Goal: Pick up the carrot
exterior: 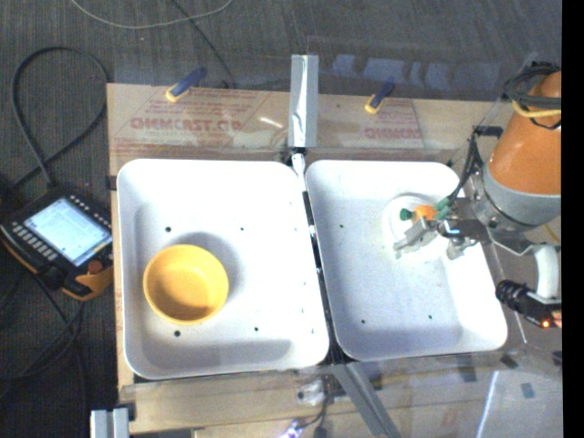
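The arm [529,153] hangs over the right bin [383,318], its tool [422,224] clasping the small orange, green-topped carrot [422,213].

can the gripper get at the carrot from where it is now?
Probably yes. The gripper hangs in the right bin right beside the carrot, with nothing lying between them.

Bench [137,121]: brown top, faded red print. Two white bins side by side, L bin [265,190], R bin [365,327]. Two yellow-blue clamps [185,83] at far edge.
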Robot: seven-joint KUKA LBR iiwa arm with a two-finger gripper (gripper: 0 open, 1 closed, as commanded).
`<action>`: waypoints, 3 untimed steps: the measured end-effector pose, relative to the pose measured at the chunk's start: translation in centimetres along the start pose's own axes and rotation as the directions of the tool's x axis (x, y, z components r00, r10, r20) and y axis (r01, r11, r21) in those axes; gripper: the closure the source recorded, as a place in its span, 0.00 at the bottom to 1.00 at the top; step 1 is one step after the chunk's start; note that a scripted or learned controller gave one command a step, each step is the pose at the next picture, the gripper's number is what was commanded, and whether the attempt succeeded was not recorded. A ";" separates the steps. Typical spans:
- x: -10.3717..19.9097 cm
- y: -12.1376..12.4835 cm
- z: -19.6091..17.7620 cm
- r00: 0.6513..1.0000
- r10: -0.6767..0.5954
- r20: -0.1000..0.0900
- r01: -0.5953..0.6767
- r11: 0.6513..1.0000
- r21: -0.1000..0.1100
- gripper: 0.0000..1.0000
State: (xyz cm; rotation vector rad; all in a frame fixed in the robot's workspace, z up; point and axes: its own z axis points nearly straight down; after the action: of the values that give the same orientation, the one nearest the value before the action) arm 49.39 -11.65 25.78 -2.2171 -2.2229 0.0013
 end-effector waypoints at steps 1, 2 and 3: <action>-5.0 4.3 -5.8 0.992 0.127 0.002 -0.127 0.992 -0.001 0.00; -5.5 9.9 -0.6 1.000 -0.030 0.003 0.030 1.000 0.000 0.00; -10.2 11.1 6.6 0.998 -0.062 0.004 0.062 0.998 0.000 0.00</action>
State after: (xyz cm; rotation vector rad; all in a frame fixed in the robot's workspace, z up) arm 60.50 -21.78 19.15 -2.1482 -2.2928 0.0054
